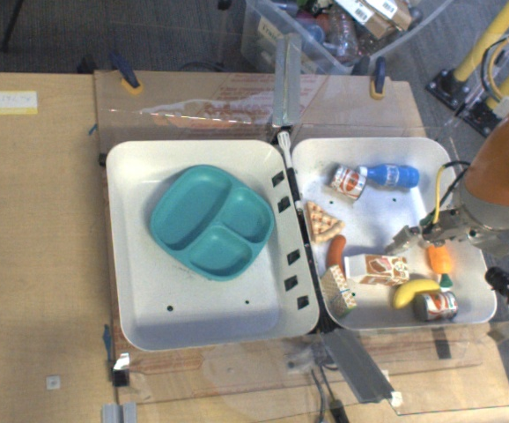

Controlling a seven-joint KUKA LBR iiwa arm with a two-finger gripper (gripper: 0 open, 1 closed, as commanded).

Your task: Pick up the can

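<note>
Two cans lie in the right bin (373, 146). A red-and-white can (349, 181) rests on its side near the back, touching a blue bottle (393, 176). A second red can (436, 305) lies at the front right corner, just below a banana (413, 291). My gripper (416, 234) hangs over the right-middle of this bin, above and left of an orange carrot (439, 261). It is well apart from both cans, and nothing shows held in it. The arm's orange band (504, 167) and grey wrist cover the bin's right rim.
The right bin also holds a pizza slice (323, 223), a sausage (335, 252), a flat snack box (378, 268) and a small packet (339, 291). A teal divided plate (212, 221) sits in the left bin (140, 315). A clear tub of clutter (351, 11) stands behind the bench.
</note>
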